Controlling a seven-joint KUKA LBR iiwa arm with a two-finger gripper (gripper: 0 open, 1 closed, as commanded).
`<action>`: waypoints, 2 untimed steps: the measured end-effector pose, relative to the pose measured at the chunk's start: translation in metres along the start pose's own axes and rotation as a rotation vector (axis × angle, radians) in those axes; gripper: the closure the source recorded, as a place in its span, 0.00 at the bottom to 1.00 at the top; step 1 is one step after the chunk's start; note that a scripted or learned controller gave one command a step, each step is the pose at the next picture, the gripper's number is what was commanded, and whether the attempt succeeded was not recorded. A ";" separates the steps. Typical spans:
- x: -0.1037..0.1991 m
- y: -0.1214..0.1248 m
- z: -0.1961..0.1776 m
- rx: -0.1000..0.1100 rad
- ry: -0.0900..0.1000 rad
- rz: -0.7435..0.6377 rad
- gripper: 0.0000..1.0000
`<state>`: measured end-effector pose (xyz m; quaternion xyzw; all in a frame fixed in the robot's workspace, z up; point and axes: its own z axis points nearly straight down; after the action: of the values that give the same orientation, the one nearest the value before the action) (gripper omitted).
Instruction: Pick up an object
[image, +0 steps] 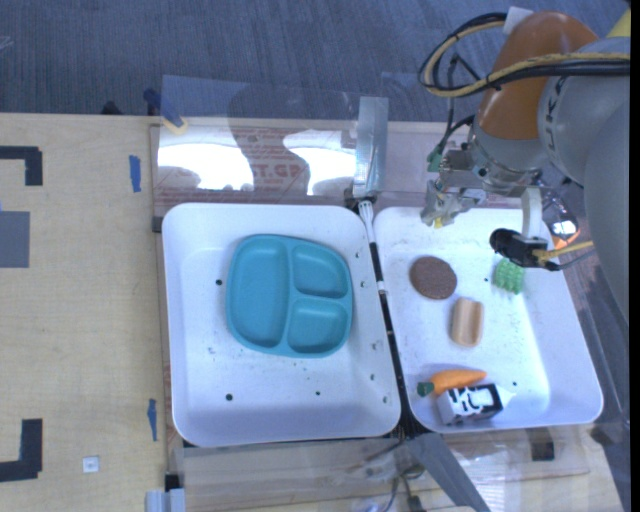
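Observation:
The right bin (565, 375) holds several small items. A brown round disc (434, 277) lies near its middle, and a tan bread roll (466, 322) sits just below it. Over by the right wall is a green block (508, 276). An orange carrot (455, 380) and a black-and-white object (470, 402) rest at the front edge. My gripper (440, 210) hangs over the far left corner of this bin, above and behind the brown disc, with nothing visibly in it.
A teal divided plate (290, 295) fills the middle of the left bin (195, 380). A metal post (370, 150) stands behind the ridge between the bins. The arm (530, 90) comes in from the upper right.

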<state>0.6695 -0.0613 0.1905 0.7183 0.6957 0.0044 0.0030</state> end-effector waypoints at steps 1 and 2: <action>0.034 -0.035 -0.017 0.009 0.000 -0.379 1.00; 0.034 -0.035 -0.017 0.011 0.001 -0.379 0.00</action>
<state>0.6352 -0.0261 0.2068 0.5746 0.8185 0.0002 -0.0002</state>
